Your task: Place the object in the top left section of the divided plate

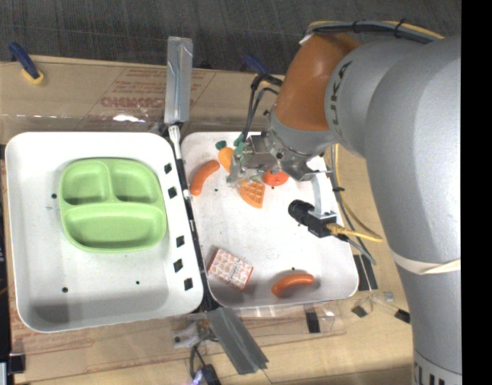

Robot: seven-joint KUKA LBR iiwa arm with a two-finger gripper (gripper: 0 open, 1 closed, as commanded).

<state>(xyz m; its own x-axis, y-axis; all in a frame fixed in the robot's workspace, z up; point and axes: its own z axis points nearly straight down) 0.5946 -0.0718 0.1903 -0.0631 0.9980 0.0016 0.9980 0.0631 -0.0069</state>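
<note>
Front of right bin: a small box with a red and white pattern (230, 268) lay near the front edge of the right bin (342, 283); just beside it, to the right, lay a red-orange sausage-shaped toy (294, 281); both were well apart from the gripper.

Middle of right bin: a black fitting with a yellow cable (312, 217) hung from the arm over the right part of the bin; nearer the divider lay a second orange sausage-shaped piece (202, 176), tilted.

Gripper: the gripper (247, 172) was low over the back part of the right bin, among a group of small toy foods; I could not tell how it stood, because the wrist hid it.

Object: an orange waffle-like piece (253, 192) lay just under the gripper, with a round red piece (277, 178) beside it and a small carrot-like piece (225, 156) behind; which one was the target was not sure, but the waffle-like piece seemed the nearest candidate; nothing was seen lifted.

Divided plate: the green divided plate (113, 239) sat in the left bin (37, 295); its top left section (87, 181) had nothing in it.

Progress: by my judgement the task was at the picking stage; the grasp, the carry over the divider and the release in the top left section were all not yet done.

Back: the brown counter (85, 87) ran behind both bins.
</note>
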